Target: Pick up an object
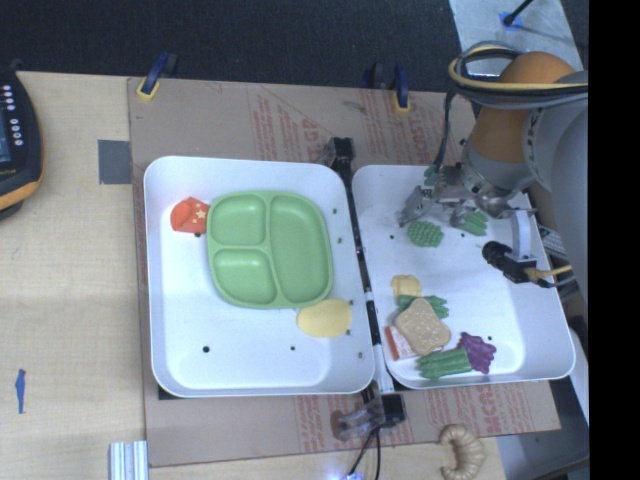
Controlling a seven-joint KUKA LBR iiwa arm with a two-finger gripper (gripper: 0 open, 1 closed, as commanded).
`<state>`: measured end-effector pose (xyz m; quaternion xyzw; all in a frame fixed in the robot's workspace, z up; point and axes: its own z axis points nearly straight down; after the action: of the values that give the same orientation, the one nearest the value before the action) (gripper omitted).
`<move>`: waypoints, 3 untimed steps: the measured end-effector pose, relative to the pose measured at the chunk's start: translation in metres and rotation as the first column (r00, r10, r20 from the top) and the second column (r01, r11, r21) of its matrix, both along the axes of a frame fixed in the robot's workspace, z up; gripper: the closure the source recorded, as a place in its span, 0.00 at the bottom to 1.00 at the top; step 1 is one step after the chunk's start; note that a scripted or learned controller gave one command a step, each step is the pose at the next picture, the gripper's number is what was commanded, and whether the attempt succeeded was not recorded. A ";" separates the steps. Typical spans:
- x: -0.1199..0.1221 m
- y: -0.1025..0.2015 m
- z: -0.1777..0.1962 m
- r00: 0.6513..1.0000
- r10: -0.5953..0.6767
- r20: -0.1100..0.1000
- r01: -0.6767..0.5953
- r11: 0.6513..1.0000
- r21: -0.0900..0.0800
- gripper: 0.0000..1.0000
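My gripper (432, 208) hangs low over the far part of the right bin (530, 318), under the grey wrist with its orange band. A bumpy green toy (426, 233) lies just in front of it. Another green piece (470, 224) lies close to its right side. Nearer the front of this bin lie a yellow piece (405, 286), a slice of toy bread (421, 326), a green bean pod (443, 364) and purple grapes (478, 351). Nothing shows between the gripper's tips.
The left bin (180, 348) holds a green divided plate (270, 248), a red piece with a star (188, 215) and a yellow lemon-like piece (325, 317). A dark cable part (510, 260) of the arm reaches over the right bin. A tan curled object (462, 450) lies outside the bins.
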<state>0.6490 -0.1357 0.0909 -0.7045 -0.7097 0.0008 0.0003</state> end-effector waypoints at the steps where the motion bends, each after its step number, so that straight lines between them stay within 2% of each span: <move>1: 0.008 0.029 0.001 1.000 0.001 0.002 -0.001 1.000 -0.001 0.00; 2: 0.008 -0.005 0.003 1.000 -0.006 0.002 0.006 1.000 -0.002 0.00; 3: -0.003 0.024 0.001 1.000 0.000 -0.004 0.000 1.000 0.001 0.00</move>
<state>0.6459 -0.1121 0.0916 -0.7047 -0.7095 0.0020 0.0021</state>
